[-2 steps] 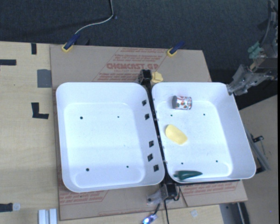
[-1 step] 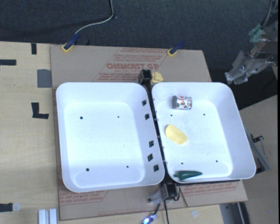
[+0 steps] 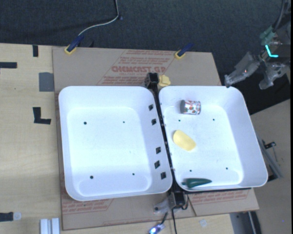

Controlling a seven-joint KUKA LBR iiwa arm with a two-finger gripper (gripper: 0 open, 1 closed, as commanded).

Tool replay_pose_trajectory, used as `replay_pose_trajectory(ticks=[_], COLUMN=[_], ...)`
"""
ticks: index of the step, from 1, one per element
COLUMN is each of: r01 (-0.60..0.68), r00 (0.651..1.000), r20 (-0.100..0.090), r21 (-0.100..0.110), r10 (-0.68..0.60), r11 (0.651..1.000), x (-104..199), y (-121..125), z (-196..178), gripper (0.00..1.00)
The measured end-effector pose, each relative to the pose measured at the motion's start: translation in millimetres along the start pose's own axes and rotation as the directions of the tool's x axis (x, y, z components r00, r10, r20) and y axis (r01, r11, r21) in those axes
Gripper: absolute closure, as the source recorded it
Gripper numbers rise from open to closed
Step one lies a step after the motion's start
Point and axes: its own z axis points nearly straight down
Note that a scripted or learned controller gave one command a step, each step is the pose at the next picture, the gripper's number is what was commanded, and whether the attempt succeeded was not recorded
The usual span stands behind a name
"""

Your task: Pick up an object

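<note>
My gripper [image 3: 256,73] sits up-right off the bin, can't tell its grip; small can [image 3: 190,107] lies nearest, down-left of it

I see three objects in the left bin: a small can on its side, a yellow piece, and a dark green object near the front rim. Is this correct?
Not quite: the bin is wrong. The camera view shows all three in the right bin, not the left one: the small can on its side, the yellow piece, and the dark green object near the front rim.
</note>
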Motion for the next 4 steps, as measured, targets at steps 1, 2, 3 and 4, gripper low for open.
replay_pose_trajectory(ticks=[1,2,3,4], r01=[0.001,0.001,0.006,0.003], r00=[1.000,1.000,1.000,1.000], r20=[0.001,0.000,-0.001,0.000], r21=[-0.001,0.000,0.014,0.001], r10=[-0.001,-0.001,-0.006,-0.003], r11=[1.000,1.000,1.000,1.000], x=[0,0,62,59], y=[0,0,-1,0], z=[-10,-10,105,89], gripper=[1.00,0.00,0.00,1.00])
